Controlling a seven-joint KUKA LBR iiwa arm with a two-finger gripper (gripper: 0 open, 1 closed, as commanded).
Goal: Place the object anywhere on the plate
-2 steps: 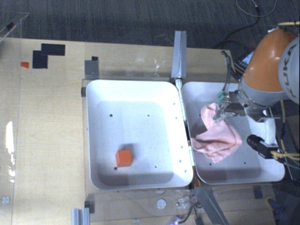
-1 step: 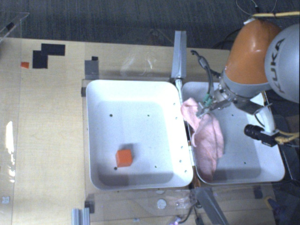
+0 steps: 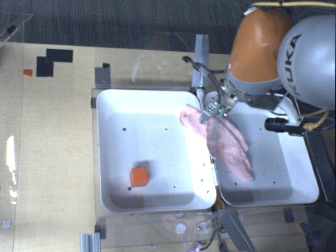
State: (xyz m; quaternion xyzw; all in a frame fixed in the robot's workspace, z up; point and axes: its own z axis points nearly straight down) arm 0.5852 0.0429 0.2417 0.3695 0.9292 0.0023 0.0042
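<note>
Looking down, camera view: 2 white bins side by side, arm (image 3: 294, 51) reaching in from the right.
Pincer: gripper (image 3: 212, 111) low over the divide between the bins, closed on the top end of the pink cloth (image 3: 226, 143).
Cloth position: hanging from the pincer, trailing down-right into the right bin (image 3: 294, 193), one fold draped over the left bin (image 3: 152, 140) rim.
Cloth look: pale pink, soft, crumpled, elongated.
Left bin: 1 orange block (image 3: 139, 177) near the front-left, well apart from the cloth.
</note>
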